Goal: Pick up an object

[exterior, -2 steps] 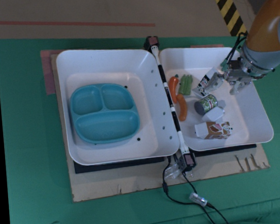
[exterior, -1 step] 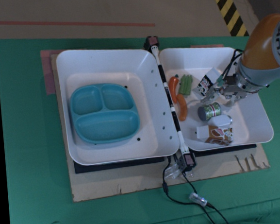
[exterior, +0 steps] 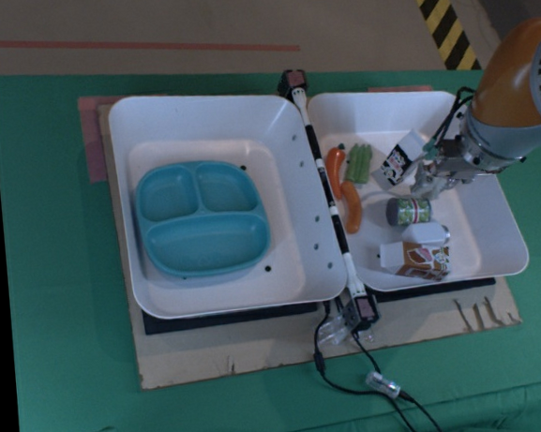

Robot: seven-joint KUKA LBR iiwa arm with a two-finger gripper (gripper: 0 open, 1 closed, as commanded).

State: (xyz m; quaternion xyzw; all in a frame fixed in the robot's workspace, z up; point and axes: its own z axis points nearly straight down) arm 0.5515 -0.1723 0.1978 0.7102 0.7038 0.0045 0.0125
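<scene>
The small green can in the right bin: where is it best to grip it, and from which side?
The green can lies on its side, long axis left-right. Probably best to come straight down and close the gripper across its round middle, front to back. The carton sits close in front, so keep clear of it.

A single fixed camera looks down at a slant from well above the bench, framing both shallow white plastic bins [exterior: 210,112] side by side.
</scene>
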